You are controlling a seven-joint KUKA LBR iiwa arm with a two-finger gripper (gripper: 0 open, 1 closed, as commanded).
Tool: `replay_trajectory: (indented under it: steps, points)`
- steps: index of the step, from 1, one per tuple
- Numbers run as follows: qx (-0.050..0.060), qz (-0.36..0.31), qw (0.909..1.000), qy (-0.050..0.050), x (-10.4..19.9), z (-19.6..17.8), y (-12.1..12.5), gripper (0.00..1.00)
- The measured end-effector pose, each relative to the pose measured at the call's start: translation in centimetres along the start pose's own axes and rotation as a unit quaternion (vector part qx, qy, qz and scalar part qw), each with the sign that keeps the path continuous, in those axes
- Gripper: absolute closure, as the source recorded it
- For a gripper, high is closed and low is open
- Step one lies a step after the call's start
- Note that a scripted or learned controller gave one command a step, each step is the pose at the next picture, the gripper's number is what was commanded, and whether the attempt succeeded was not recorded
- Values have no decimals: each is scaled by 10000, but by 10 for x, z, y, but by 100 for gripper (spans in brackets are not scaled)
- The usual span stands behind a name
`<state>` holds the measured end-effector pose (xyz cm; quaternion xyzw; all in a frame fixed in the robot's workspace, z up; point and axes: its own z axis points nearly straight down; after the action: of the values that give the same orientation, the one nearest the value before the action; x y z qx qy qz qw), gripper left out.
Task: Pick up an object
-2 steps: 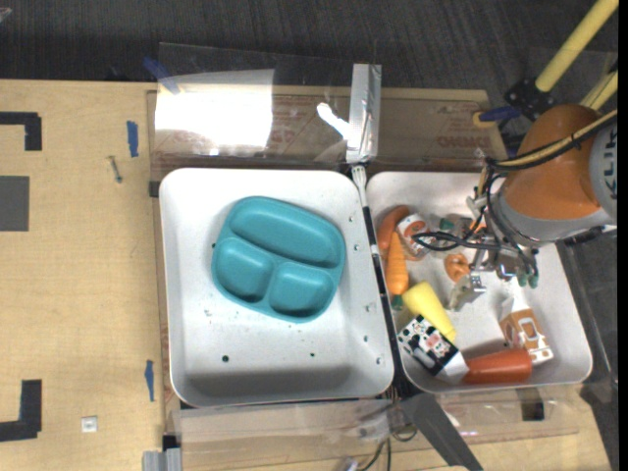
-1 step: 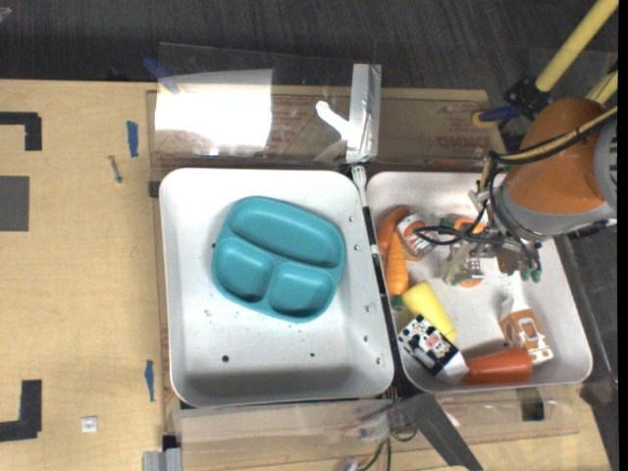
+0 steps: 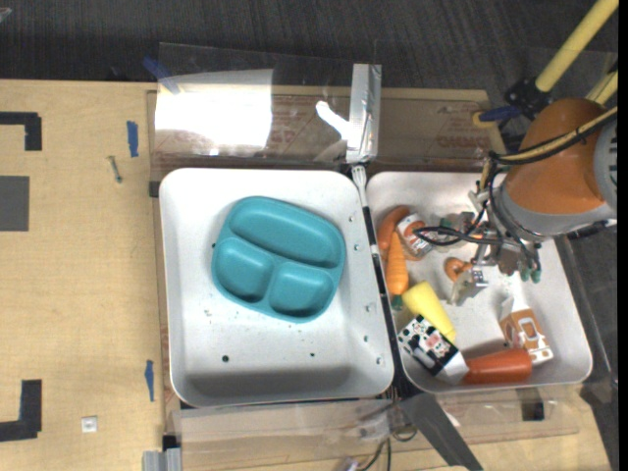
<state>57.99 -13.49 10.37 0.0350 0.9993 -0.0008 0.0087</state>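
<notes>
The right bin holds several small items. An orange carrot lies along its left wall, with a red-and-white can beside it. A yellow piece and a black-and-white box sit at the front left. A red-orange cylinder and an orange-and-white carton lie at the front. My gripper hangs low over the bin's middle, right beside a small orange object. The wrist and its cables hide what is under it.
The left bin holds a teal divided plate. A clear plastic sheet stands behind the bins. The grey arm with its orange band enters from the right, over the right bin's back corner.
</notes>
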Motion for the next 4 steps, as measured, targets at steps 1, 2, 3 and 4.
replay_trajectory:
  steps: [1, 2, 3, 4]
  points:
    - [-10, 465, 9989, 39, 2, 15, -15, 0]
    - [-1, 626, 9980, 51, 100, 13, 11, 0]
    - [-5, 170, 9999, 23, 97, 13, 6, 0]
    - [16, 173, 9998, -88, 91, -1, 5, 100]
